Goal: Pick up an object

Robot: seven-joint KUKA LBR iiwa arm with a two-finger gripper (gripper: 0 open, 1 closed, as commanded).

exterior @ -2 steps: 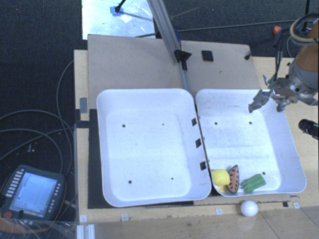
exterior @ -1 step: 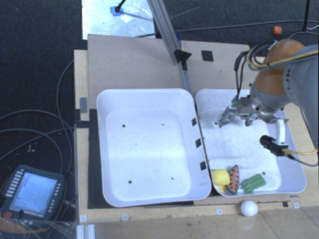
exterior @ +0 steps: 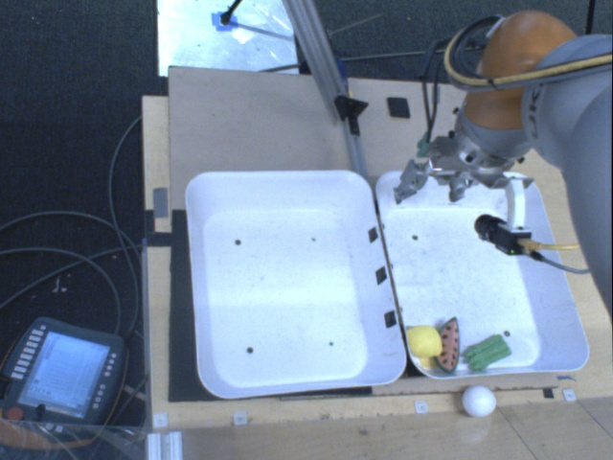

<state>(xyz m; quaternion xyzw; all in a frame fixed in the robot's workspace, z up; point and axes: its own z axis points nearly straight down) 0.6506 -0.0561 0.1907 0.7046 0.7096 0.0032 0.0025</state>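
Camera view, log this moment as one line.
gripper: open, holding nothing, over right bin far end | yellow toy, watermelon slice, green toy: near edge

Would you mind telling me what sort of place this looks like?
Probably a robotics lab: a grey arm over two white bins, a teach pendant on the floor, and loose cables.

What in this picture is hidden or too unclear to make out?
- Arm: cut off by the right edge.
- Gripper: too blurred to tell apart its parts.
- Yellow item, red slice, green piece: too small to name.
- Tablet: its screen is unreadable.
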